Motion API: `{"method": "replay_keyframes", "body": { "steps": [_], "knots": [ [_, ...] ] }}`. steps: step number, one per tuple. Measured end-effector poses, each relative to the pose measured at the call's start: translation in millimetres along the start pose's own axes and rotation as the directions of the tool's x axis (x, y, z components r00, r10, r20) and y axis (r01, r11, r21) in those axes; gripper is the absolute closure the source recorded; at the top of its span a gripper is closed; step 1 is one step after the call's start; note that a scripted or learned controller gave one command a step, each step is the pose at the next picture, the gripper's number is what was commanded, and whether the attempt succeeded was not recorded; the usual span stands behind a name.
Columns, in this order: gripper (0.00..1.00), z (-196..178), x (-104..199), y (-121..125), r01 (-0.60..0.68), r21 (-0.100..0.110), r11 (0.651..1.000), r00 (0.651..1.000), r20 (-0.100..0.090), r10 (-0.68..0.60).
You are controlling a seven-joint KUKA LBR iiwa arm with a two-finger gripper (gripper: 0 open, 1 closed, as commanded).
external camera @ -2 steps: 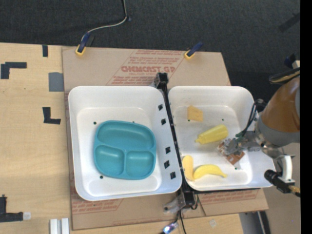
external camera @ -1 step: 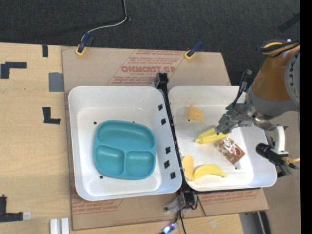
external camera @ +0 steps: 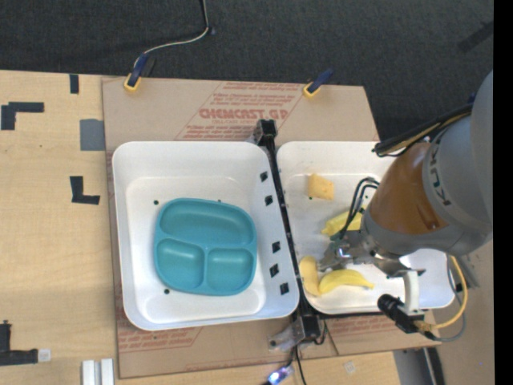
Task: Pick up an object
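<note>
The gripper (external camera: 337, 257) is low in the right bin (external camera: 365, 155), just above the banana (external camera: 341, 280) at its near edge. Whether its fingers are closed I cannot tell, so the pick looks unfinished: nothing is visibly lifted.

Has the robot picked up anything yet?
Not yet, as far as I can see. The arm's gripper is low in the right white bin, just above the curved yellow banana-shaped toy, which is lying on the bin floor. A small yellow block lies untouched farther back. Gripping and lifting are left to do.
</note>
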State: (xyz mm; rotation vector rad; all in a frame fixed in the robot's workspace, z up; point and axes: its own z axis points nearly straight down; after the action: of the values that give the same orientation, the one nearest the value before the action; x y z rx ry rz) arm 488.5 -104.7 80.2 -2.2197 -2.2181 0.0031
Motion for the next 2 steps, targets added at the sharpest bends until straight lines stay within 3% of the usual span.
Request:
{"method": "replay_keyframes", "body": {
  "steps": [2],
  "knots": [
    [1.0,-5,-37,41,0.003,-0.002,1.0,1.0,-0.002,-0.003]
  ]
}}
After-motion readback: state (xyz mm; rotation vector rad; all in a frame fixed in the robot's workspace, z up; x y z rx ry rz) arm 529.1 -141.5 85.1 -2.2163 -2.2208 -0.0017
